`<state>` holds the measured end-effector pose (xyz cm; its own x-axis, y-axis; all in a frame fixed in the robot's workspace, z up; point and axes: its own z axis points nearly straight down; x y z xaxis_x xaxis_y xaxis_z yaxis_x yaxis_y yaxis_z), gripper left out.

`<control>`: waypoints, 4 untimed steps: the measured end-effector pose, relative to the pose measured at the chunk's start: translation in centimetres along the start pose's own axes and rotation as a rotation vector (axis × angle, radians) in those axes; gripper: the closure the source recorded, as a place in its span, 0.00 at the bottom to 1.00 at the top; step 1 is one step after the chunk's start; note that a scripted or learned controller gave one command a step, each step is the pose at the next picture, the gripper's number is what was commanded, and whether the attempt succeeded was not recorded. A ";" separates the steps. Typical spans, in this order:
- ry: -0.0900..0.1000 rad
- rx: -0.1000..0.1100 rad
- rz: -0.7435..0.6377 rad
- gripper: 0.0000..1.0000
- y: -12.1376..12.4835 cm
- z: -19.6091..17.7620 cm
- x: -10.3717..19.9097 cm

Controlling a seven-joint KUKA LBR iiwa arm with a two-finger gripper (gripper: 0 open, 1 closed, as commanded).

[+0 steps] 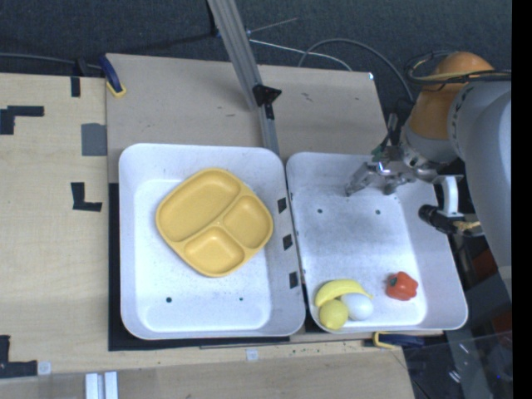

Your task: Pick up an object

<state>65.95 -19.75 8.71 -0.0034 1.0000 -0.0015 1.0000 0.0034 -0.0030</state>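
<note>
— Where's your gripper [374,179]?
— Over the right bin's [432,248] far edge, fingers spread, nothing between them.
— And the objects?
— I see a banana [341,289], lemon [333,313], white egg [360,307] and red pepper [401,285] along its near edge; yellow tray [214,221] in the left bin [137,248].

Even, diffuse overhead light; soft shadows inside the 2 white bins [133,248]. Mild glare on yellow divided tray [214,221]. Low-res, slight blur overall.

yellow tray [214,221]: smooth glossy plastic | bins [137,223]: matt white, speckled | bench [50,223]: pale wood
</note>
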 end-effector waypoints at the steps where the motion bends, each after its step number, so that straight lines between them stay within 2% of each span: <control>1: -0.001 -0.002 -0.002 1.00 0.1 -1.2 0.1; 3: -0.001 -0.009 0.002 1.00 -0.7 -12.6 -0.9; 4: 0.001 -0.006 0.002 1.00 -0.7 -15.4 -0.8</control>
<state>65.34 -20.57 24.10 -0.0016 1.0000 -0.0007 1.0000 0.0016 0.0027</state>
